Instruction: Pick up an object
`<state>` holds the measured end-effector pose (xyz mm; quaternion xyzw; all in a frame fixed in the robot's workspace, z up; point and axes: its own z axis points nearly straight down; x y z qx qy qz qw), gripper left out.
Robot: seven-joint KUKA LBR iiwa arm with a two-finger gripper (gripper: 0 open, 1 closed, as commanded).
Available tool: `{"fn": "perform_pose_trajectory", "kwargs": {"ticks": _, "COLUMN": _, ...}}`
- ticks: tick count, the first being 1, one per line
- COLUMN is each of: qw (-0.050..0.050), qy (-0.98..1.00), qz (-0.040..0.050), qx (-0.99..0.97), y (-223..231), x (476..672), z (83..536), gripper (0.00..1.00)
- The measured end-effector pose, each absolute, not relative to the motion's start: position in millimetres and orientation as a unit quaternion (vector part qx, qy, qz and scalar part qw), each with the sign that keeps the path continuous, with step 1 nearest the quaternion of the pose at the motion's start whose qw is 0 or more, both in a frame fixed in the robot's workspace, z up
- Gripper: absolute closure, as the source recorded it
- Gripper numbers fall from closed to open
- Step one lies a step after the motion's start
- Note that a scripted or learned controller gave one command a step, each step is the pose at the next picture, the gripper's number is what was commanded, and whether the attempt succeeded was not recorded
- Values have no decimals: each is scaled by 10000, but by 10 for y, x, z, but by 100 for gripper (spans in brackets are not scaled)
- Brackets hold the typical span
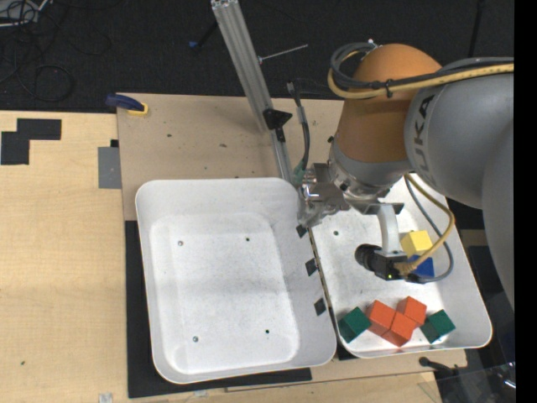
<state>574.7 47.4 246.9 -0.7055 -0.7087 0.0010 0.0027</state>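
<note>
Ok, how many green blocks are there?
2, both in the right bin near its front edge: one green block left of the orange blocks, the other right of them. The arm covers part of that bin, so more may be hidden.

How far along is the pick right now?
Done: nothing looks lifted yet; the orange blocks, green block and yellow block lie in the right bin. In hand: the arm hangs over that bin. Left: closing on one block and lifting it.

no legible text; dark lettering [419, 133] on the grey arm [470, 124] cannot be read.
</note>
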Motion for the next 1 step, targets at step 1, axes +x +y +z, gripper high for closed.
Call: {"fn": "perform_pose_trajectory", "kwargs": {"ticks": 1, "qw": 16, "qy": -7083, "qz": 7, "qx": -7059, "y": 961, "x": 5831, "z": 2411, "gripper": 100}}
